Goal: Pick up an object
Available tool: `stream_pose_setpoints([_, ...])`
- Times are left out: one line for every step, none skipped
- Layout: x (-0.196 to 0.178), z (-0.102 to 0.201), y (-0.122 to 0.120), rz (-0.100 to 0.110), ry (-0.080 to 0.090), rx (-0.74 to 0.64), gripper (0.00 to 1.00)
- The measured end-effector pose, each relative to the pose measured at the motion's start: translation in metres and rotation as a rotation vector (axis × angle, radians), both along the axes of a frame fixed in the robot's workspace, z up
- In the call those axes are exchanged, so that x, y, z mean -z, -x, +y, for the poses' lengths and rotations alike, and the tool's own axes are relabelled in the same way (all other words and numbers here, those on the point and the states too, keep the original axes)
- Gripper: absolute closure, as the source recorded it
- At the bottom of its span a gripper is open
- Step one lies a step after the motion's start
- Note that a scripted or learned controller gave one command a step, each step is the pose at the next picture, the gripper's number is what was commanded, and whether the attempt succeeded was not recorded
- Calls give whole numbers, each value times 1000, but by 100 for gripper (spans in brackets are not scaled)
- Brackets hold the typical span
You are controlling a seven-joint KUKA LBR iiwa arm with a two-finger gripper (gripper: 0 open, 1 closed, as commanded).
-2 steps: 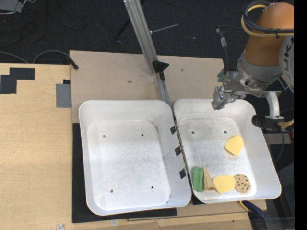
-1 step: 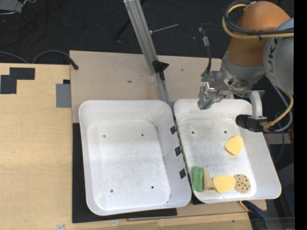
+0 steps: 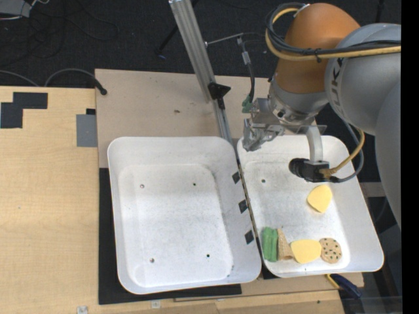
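Status: the pick appears not yet made. The end effector (image 3: 256,138) hangs over the far left corner of the right bin (image 3: 366,241), beside the divider between the two bins. Its metal parts blur together from this angle, so whether it is spread or closed cannot be told, and nothing can be seen in its hold. By my judgement the approach, the descent and the grasp are all left to do.

Candidate objects lie in the right bin, well apart from the end effector:
- A yellow wedge (image 3: 319,198), smooth and rounded, near the bin's right side.
- A green strip (image 3: 270,244), narrow and upright-edged, at the near wall.
- A tan piece (image 3: 283,244), rough-looking, touching the green strip.
- A yellow disc (image 3: 305,250), flat with a soft outline, just beside the tan piece.
- A cookie (image 3: 330,250), round, brown and speckled, touching the yellow disc.

These look like toy foods, probably plastic or foam.

The left bin (image 3: 124,175) is shallow white plastic, faintly scuffed, with rounded corners. The desk (image 3: 46,195) is pale wood-grain laminate.
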State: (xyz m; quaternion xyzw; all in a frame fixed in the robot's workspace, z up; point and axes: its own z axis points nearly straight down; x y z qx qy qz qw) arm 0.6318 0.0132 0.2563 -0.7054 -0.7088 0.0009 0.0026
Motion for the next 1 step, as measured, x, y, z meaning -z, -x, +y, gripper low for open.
stream_pose_setpoints([8, 51, -5, -2, 1, 0, 100])
